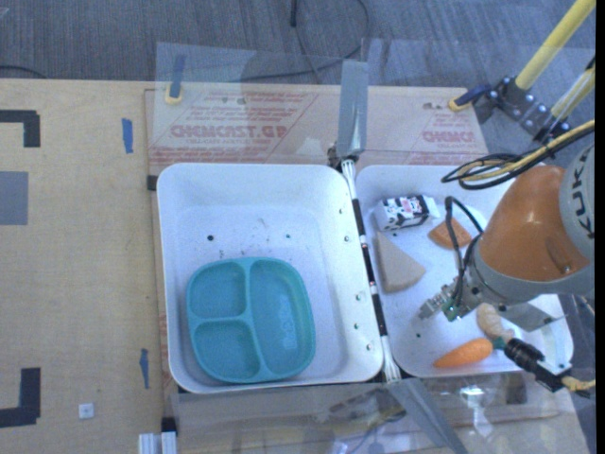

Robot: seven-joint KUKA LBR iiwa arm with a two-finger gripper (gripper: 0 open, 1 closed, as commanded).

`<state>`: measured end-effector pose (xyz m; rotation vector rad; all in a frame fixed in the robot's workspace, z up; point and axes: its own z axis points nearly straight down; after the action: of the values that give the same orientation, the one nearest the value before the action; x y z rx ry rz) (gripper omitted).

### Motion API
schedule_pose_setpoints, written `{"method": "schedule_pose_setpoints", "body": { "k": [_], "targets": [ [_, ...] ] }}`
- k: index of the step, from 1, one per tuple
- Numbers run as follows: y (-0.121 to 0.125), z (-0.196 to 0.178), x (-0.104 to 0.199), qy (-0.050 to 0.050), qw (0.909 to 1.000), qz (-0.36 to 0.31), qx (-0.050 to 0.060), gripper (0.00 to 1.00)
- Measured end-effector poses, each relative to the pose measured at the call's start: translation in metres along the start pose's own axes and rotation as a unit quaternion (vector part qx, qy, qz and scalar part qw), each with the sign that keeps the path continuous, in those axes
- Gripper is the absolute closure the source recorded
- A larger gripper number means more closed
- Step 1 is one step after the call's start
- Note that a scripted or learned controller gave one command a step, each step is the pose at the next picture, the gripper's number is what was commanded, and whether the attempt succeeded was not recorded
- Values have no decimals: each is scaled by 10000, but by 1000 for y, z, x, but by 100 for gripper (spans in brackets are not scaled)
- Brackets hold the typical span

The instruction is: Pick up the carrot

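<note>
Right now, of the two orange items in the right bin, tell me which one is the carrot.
The carrot is the long, tapered orange piece near the front wall of the right bin. The other orange piece is flatter and lies farther back, partly hidden by the arm.

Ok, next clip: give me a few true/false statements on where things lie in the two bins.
1. The carrot lies in the right bin. True.
2. The teal divided plate sits in the right bin. False: it is in the left bin.
3. The carrot lies near the right bin's front edge. True.
4. The black-and-white carton rests on the plate. False: it lies in the right bin's far part.
5. The tan wedge lies between carton and carrot. True.
</note>
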<state>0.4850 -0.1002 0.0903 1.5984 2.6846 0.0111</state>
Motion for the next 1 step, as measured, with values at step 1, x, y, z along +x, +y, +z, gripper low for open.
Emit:
{"method": "schedule_pose_setpoints", "body": {
  "k": [1],
  "targets": [
    [-7,1,-10,25,9926,1218,14,100]
  ]
}}
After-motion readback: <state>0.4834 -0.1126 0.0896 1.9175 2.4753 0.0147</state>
